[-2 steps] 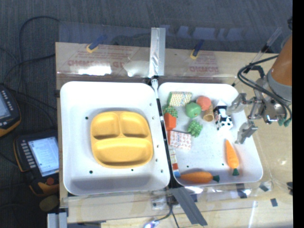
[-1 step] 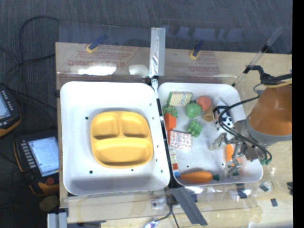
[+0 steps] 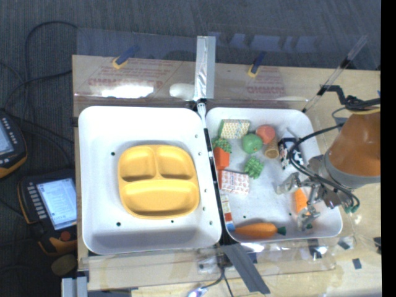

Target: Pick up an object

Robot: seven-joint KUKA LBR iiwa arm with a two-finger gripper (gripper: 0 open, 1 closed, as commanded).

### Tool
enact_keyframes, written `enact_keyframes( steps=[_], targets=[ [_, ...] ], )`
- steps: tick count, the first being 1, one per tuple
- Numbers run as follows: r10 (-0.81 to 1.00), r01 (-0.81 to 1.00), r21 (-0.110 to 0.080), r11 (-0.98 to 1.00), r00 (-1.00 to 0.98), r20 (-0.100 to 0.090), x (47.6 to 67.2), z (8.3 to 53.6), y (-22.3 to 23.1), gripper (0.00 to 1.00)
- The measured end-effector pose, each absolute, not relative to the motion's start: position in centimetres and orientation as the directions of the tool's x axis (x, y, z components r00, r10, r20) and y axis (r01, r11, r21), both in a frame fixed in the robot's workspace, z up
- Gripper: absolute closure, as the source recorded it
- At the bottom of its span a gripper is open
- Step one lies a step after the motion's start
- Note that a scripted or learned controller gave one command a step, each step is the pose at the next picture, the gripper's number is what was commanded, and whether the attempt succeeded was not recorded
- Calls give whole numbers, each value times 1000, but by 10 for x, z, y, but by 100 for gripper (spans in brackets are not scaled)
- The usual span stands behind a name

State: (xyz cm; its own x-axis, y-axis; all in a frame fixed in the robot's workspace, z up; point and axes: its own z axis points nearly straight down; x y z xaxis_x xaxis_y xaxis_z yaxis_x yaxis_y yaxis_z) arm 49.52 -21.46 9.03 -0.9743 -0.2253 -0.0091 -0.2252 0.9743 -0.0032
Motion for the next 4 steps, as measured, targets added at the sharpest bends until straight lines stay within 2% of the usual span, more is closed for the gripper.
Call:
enact_keyframes(
  steps=[1,2,3,4],
  targets=[
    [-291,-291,-9,957,-957,-14,507,91,-151,0],
    [-291,-291,-12,957,-957,-14,508,100,-151,100],
    [-306,-306,-8,952,-952,-6,574,91,-139,100],
    [-306,-306,-9,952,-952,-10,575,90,-139,0]
  ],
)
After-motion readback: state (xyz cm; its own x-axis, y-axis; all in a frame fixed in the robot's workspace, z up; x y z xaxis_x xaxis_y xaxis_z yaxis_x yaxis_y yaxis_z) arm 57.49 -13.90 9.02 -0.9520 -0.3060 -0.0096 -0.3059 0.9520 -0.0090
